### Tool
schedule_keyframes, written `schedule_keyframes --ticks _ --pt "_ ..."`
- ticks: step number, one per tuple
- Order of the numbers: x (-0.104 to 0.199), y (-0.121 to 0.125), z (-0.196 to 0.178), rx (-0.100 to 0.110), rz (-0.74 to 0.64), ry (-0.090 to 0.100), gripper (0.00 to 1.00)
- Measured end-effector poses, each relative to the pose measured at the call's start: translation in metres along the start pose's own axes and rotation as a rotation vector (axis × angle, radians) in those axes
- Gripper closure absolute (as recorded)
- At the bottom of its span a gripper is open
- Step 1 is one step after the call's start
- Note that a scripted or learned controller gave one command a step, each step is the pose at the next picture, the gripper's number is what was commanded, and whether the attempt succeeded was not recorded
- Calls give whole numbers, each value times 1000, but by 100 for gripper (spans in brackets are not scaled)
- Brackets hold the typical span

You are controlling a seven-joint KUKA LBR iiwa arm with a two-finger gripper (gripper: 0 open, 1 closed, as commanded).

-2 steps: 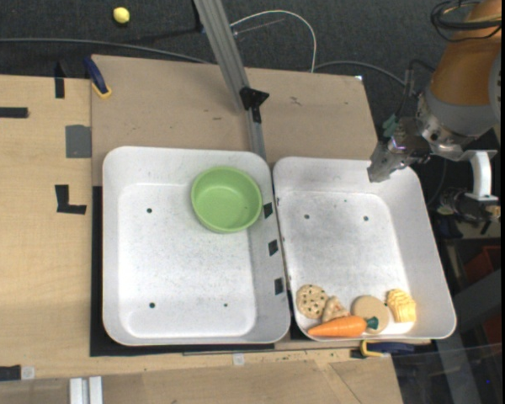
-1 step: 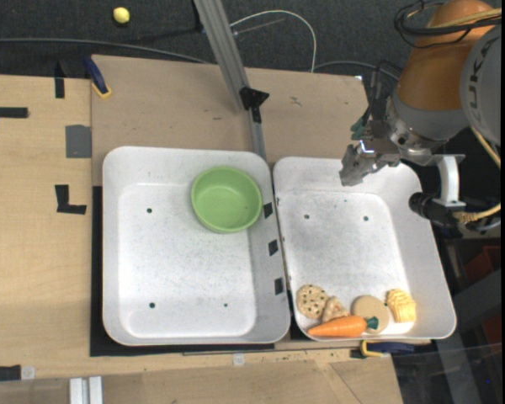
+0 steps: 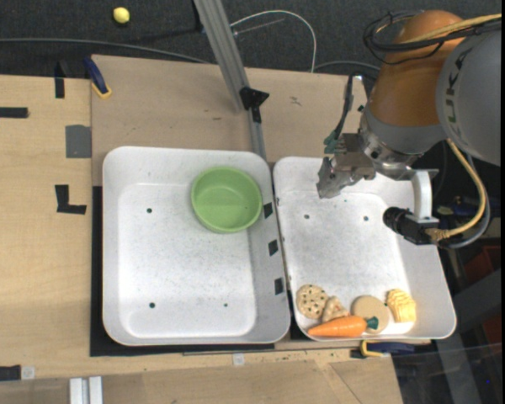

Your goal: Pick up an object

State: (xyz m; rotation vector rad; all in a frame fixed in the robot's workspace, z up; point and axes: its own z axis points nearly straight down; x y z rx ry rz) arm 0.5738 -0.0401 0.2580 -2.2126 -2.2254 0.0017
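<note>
Camera view from above shows a toy carrot (image 3: 341, 326) lying flat along the near edge of the right bin (image 3: 345, 234), close to its near right corner, and it looks the likeliest thing to lift: probably light hollow plastic, stiff and a bit slick, so I would pinch it across the thick middle of its body, not the tapering tip. Just beside it sit a speckled cookie (image 3: 310, 300), a round tan piece (image 3: 371, 310) and a small yellow ridged item (image 3: 401, 305), crowded enough that one of them could get nudged. Over in the left bin (image 3: 135, 225) a green bowl (image 3: 226, 199) rests near the far right corner. The end effector (image 3: 332, 179) hangs over the far edge of the right bin, well apart from the carrot; whether it is spread or closed I cannot tell, and nothing shows in its grip.
</note>
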Motion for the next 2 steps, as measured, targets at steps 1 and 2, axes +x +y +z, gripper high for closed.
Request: schedule_keyframes --ticks 1,2 --pt "54 -10 -1 0 -2 0 100" --pt "104 -26 22 2 -1 -1 100"
